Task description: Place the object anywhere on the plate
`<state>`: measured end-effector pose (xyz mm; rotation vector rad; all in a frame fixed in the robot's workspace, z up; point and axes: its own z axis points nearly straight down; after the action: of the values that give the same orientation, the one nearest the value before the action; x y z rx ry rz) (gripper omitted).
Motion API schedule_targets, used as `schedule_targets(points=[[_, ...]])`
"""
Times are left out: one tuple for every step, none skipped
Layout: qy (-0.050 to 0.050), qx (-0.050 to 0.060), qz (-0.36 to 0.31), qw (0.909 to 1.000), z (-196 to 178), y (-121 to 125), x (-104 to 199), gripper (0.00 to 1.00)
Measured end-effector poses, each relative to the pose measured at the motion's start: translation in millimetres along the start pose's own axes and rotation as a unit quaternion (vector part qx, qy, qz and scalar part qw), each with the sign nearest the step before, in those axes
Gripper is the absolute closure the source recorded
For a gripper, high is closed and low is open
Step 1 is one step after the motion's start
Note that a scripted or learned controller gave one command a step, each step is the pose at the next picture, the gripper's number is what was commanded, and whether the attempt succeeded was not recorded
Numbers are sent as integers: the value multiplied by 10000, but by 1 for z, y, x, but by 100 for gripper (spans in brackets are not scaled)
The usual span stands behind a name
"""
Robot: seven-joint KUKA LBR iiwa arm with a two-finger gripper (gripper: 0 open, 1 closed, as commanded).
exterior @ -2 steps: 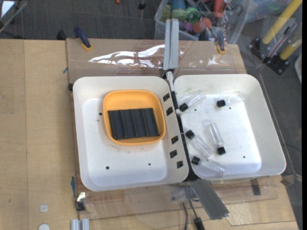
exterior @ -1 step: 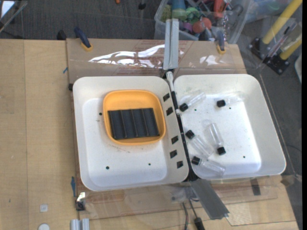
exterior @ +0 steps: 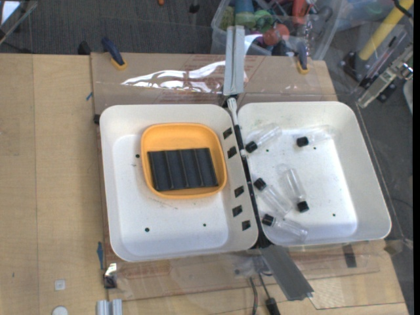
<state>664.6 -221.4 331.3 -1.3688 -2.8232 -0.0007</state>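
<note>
Bench w/ two white bins [exterior: 125, 238]: black ribbed object [exterior: 182, 169] lies on orange plate [exterior: 152, 140], left bin.

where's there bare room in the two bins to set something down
Left bin: a wide bare strip below the orange plate, plus a narrow margin to its left. The plate itself is mostly covered by a dark ribbed block. Right bin: clear tubes with black caps crowd its left and middle; its right side is bare.

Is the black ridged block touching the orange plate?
Touching. The camera view shows the black ridged block lying flat inside the orange plate, resting on its floor.
</note>
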Motion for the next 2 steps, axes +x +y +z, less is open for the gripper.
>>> schedule_targets(points=[[-16,-14,262,9997,45,-8,4,0],[-10,-12,534,9986,98,0,-4,0]])
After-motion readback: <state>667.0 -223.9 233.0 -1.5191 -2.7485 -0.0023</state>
